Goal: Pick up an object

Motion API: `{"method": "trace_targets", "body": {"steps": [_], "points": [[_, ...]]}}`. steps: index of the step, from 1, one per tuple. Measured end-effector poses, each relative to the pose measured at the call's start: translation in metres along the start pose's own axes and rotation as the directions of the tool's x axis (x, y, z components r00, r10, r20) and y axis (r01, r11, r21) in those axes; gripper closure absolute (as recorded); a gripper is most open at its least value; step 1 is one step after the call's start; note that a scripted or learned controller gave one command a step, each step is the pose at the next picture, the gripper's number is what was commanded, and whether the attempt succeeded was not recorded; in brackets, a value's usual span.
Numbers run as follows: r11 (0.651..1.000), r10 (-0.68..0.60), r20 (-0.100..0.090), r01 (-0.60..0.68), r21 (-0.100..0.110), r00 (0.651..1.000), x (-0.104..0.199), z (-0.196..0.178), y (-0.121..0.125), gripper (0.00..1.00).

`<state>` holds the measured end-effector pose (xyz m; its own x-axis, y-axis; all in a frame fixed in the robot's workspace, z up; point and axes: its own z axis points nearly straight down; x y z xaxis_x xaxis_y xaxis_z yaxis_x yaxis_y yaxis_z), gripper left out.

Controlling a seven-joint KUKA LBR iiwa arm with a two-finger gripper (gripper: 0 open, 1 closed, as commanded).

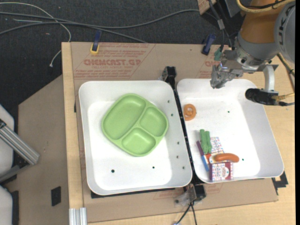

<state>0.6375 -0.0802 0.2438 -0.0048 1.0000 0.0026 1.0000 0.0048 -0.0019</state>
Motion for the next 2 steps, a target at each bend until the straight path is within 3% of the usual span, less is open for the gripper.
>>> {"method": "trace_targets", "body": {"steps": [2], "points": [[1.0,-0.001,-0.001,0.001,0.003,1.0,0.112,0.013,-0.054,1.0]]}}
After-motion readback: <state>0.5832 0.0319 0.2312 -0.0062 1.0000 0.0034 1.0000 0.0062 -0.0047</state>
